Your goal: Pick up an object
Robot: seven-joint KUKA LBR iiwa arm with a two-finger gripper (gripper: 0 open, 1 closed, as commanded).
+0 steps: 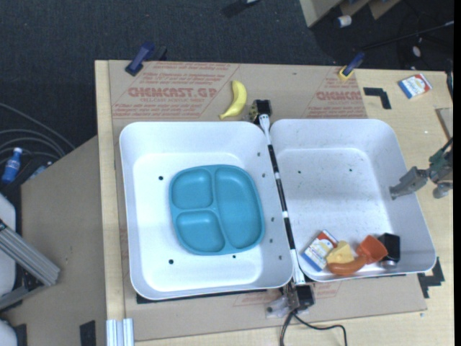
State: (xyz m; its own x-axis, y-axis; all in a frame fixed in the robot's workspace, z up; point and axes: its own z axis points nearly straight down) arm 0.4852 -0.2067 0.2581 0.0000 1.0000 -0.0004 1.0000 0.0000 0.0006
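Observation:
Several small objects lie bunched in the near corner of the right bin [338,157]: a white and red packet [320,249], a yellow piece [344,252], an orange curved piece [346,267], a red-orange block [372,248] and a black block [391,245]. My gripper [408,183] reaches in from the right and hangs over that bin's right rim, well behind the cluster. I see nothing held in it.
The left bin [144,157] holds a blue divided plate [215,208]. A yellow banana [235,99] lies on the bench behind the bins. A blue clip [140,59] and a small blue and white card [413,86] sit near the bench's far edge.

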